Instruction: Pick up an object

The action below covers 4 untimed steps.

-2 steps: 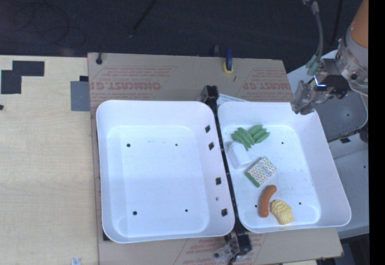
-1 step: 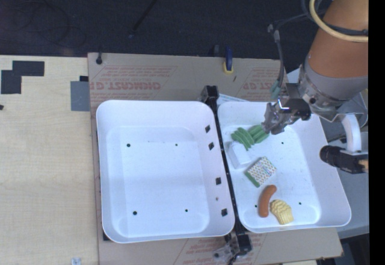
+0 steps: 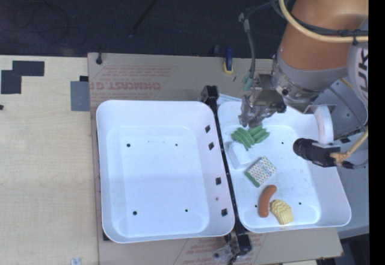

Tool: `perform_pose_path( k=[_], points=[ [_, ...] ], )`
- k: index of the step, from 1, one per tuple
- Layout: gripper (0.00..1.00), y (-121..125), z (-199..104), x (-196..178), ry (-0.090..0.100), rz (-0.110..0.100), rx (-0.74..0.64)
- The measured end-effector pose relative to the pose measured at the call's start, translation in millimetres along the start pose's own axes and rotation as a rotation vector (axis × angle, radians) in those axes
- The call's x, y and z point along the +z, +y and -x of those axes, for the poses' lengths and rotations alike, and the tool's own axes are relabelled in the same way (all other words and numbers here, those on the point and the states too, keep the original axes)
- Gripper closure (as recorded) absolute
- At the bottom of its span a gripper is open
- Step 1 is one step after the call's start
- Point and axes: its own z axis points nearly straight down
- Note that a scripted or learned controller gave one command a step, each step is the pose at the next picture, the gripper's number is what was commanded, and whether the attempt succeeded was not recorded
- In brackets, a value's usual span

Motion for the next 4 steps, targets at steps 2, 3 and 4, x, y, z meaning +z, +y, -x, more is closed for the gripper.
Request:
perform_pose_path(
  k=[2,3,4],
  points=[
    [1.00,-40.7,53.5,-25.5,-0.002,-0.004,0.002],
    [1.00,-40.4,52.7,-34.6,-0.003,-0.007,-0.004],
    [1.00,-38.5,-6.9,1.2,0.000,-0.005,0.000]
  ],
)
